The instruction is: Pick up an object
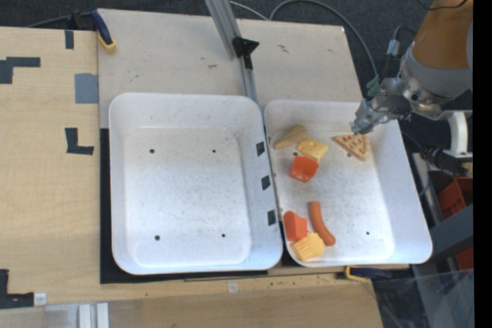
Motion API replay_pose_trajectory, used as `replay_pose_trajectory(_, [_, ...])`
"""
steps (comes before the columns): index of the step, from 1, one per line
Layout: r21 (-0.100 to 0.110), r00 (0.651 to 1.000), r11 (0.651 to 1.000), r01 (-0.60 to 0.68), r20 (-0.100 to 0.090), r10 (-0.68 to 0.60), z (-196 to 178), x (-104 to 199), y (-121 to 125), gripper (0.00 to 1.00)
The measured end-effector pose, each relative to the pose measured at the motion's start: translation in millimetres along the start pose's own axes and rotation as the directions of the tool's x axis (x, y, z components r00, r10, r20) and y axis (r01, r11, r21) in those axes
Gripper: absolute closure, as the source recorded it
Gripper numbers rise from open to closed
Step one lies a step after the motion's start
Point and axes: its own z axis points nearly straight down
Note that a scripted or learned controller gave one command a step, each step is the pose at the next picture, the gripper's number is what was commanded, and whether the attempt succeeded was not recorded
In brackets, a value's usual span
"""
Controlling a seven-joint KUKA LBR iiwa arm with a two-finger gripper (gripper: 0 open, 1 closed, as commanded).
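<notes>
Grey metal claw [362, 126] is seen just above tan triangular waffle-patterned wedge [353, 144]; its grip state cannot be told.

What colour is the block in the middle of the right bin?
Orange-red block, clearest in the camera view.

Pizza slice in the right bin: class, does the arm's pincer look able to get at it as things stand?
Probably yes: the pincer hangs right at the pizza slice, with nothing lying on or over the slice.

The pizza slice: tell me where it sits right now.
The pizza slice lies in the right bin, near its far right corner, just right of the yellow block and directly under the gripper.
</notes>
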Motion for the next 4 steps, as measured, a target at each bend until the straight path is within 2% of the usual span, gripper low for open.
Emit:
replay_pose_trajectory(2, [0.007,1.000,1.000,0.005,-0.002,-0.005,26,96,-25,1.00])
replay_pose_trajectory(3, [0.007,1.000,1.000,0.005,-0.003,-0.005,22,141,-37,1.00])
replay_pose_trajectory(4, [0.009,1.000,1.000,0.005,-0.003,-0.005,36,195,-49,1.00])
